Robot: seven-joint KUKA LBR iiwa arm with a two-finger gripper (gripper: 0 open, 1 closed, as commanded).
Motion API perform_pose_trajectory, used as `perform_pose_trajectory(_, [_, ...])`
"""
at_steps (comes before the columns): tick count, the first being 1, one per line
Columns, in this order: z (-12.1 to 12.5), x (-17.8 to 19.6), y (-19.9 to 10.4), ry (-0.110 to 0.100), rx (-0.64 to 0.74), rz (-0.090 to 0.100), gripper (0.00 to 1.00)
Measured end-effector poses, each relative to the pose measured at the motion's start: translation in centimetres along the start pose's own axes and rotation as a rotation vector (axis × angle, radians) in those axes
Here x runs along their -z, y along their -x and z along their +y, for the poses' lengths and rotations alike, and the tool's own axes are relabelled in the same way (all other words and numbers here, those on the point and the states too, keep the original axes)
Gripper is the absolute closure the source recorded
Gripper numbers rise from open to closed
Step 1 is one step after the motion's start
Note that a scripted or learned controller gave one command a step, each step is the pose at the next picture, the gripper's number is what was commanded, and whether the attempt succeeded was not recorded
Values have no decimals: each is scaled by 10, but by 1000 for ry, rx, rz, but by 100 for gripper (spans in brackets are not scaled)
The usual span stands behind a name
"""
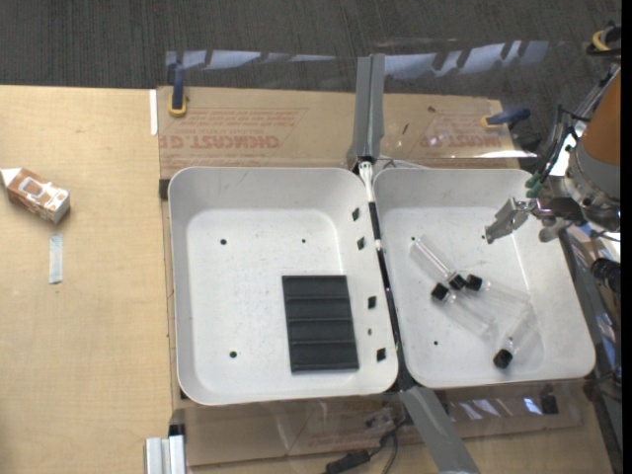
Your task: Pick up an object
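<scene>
Over the right bin point(583, 358), near its far right side, the pincer point(523, 217) hangs with its fingers spread and nothing between them, the grey arm point(597, 156) entering from the right. Below it on the bin floor lie three clear tubes with black caps: one tube point(431, 261) runs diagonally from upper left down to its cap at lower right, a second tube point(496, 290) lies nearly across the bin with its cap at the left end, and a third tube point(515, 340) points down-left, cap at the near end. Left bin point(183, 265) holds a flat black ribbed block point(319, 323), long axis running near-to-far, and a small orange-and-white box point(37, 196) sits on the desk point(79, 363) well to the left.
</scene>
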State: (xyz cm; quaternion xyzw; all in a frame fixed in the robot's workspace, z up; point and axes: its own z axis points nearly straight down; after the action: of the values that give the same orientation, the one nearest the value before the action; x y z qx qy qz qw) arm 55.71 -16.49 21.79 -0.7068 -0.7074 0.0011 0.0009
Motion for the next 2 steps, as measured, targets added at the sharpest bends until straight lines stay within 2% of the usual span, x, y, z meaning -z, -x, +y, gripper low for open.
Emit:
perform_pose_trajectory(1, [-6, -105, -11, 26, 67, -7, 0])
perform_pose_trajectory(2, [-79, -128, 50, -3, 116, 13, 0])
